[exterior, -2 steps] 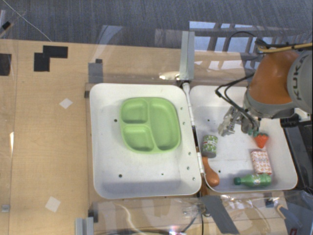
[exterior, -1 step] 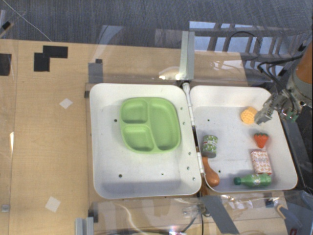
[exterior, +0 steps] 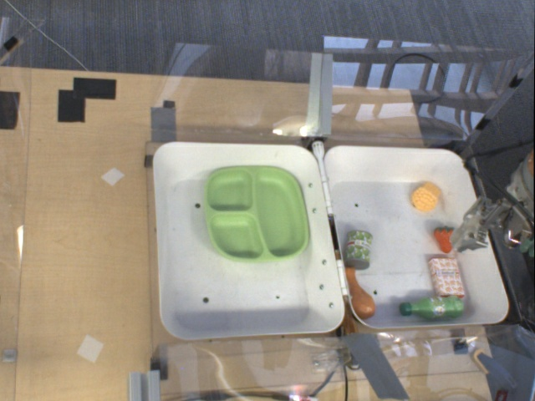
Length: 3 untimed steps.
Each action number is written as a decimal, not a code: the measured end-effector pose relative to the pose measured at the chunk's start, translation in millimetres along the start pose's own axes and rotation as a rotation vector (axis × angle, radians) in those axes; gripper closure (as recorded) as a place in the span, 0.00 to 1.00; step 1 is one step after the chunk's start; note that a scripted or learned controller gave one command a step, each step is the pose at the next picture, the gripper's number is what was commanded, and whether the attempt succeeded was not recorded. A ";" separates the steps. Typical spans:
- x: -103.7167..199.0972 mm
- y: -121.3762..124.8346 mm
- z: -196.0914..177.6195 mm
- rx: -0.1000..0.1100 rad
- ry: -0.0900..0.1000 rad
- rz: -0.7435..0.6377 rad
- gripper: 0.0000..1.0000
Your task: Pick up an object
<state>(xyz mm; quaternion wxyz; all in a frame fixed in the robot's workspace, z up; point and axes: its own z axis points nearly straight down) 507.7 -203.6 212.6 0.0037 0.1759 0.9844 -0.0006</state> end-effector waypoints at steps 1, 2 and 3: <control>18.8 -3.0 8.2 0.000 0.000 -0.220 1.00; 21.4 8.9 25.2 -0.001 -0.001 -0.438 1.00; 23.2 33.8 12.4 -0.002 -0.003 -0.800 1.00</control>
